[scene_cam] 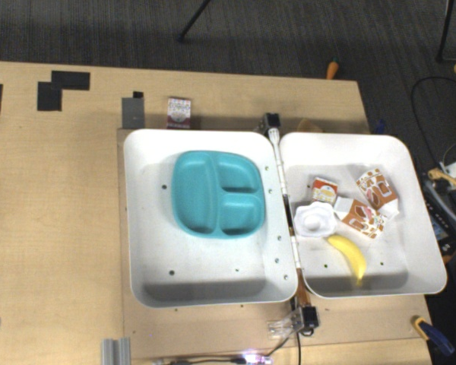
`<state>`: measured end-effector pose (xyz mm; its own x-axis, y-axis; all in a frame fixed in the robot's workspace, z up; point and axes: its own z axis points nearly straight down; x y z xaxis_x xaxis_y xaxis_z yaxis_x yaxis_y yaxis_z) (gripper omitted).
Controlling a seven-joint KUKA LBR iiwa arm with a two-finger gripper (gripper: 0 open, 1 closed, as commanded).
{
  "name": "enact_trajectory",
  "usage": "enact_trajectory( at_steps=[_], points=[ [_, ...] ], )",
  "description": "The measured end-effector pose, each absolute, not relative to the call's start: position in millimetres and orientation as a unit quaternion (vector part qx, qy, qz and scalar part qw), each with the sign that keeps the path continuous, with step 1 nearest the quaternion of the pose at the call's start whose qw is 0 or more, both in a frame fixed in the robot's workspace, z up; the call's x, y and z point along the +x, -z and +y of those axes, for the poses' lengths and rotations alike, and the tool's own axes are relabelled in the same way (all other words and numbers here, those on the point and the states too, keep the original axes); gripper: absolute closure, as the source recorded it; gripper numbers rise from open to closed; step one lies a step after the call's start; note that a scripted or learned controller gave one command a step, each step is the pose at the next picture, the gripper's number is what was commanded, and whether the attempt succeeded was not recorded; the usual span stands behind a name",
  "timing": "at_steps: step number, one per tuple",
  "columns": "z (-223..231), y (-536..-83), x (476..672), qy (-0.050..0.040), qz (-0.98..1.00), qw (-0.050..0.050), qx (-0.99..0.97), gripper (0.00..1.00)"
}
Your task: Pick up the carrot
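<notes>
The right white bin [410, 204] holds several items. A yellow banana [349, 255] lies near its front wall. A white round cup [313, 220] sits by the bin's left wall, with a small orange and white carton [324, 190] just behind it. Two brown and white packets [376, 187] [362, 217] lie toward the middle right. A small orange object [332, 70] sits past the bench's far edge; I cannot tell what it is.
The left white bin [148, 226] holds a teal divided plate [217, 193]. A small patterned block [179, 112] and a grey bracket [133, 111] stand behind that bin. Cables and gear [452, 181] crowd the right side of the bench.
</notes>
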<state>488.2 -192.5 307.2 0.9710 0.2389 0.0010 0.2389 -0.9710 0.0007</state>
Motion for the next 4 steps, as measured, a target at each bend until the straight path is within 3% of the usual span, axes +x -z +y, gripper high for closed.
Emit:
enact_trajectory(
  at_steps=[4],
  points=[
    [-192.5, -307.2, 488.2, -0.0005, 0.12, 0.0, 0.993, 0.0]
  ],
)
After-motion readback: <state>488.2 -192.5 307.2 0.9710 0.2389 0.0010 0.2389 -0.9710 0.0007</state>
